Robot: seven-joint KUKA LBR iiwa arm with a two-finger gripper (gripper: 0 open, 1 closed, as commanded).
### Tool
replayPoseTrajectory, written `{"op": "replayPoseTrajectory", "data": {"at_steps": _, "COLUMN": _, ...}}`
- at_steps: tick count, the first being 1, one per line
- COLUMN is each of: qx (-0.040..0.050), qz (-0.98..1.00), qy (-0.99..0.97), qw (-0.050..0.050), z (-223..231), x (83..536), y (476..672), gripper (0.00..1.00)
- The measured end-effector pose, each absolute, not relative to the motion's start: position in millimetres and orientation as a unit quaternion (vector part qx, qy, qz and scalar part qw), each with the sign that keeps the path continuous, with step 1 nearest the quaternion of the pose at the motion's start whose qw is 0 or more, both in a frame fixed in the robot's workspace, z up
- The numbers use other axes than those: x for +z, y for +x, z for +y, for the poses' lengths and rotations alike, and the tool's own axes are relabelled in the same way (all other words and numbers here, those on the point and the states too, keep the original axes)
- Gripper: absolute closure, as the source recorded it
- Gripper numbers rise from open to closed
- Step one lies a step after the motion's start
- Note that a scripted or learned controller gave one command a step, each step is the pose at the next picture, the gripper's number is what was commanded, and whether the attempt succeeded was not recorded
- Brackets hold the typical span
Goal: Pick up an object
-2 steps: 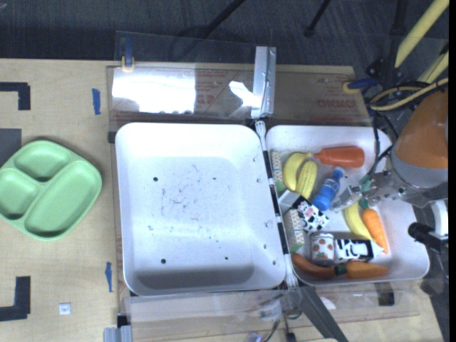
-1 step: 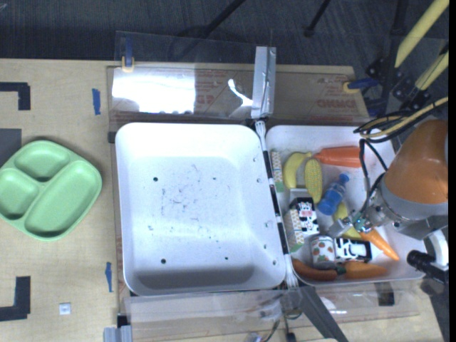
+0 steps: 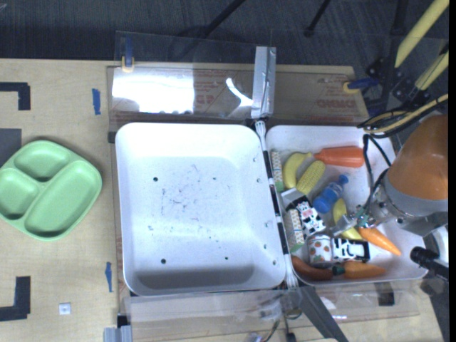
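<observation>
While the arm (image 3: 420, 169) hangs over the right bin (image 3: 285, 135), its gripper (image 3: 365, 218) sits among toys near an orange carrot (image 3: 379, 239) at four o'clock; whether it grips anything cannot be told.

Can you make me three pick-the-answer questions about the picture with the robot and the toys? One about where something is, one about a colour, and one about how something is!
1. Where do the toys lie?
A. in the right bin
B. in the left bin
C. on the green plate

2. What colour is the divided plate left of the bins?
A. red
B. green
C. blue

3. How does the yellow corn lie?
A. standing on end
B. hanging from the gripper
C. flat among other toys

Answers:
1 A, the toys crowd the right bin.
2 B, the plate is pale green.
3 C, the corn rests beside the banana.
</observation>
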State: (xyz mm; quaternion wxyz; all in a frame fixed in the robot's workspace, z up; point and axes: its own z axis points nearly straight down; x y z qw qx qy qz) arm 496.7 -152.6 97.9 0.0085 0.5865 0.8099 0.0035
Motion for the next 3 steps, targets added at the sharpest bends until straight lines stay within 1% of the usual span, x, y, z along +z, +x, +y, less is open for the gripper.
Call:
{"op": "replayPoseTrajectory", "data": {"at_steps": 1, "qx": 0.0006, "qz": 0.845, "qy": 0.535, "qw": 0.001, "z": -136.3, "x": 95.3, "y": 511.1, "gripper": 1.00}}
{"op": "replayPoseTrajectory", "data": {"at_steps": 2, "qx": 0.0018, "qz": 0.807, "qy": 0.591, "qw": 0.002, "z": -172.1, "x": 86.7, "y": 536.6, "gripper": 1.00}}
{"op": "replayPoseTrajectory", "data": {"at_steps": 3, "qx": 0.0004, "qz": 0.832, "qy": 0.554, "qw": 0.001, "z": -125.3, "x": 207.0, "y": 534.7, "gripper": 1.00}}
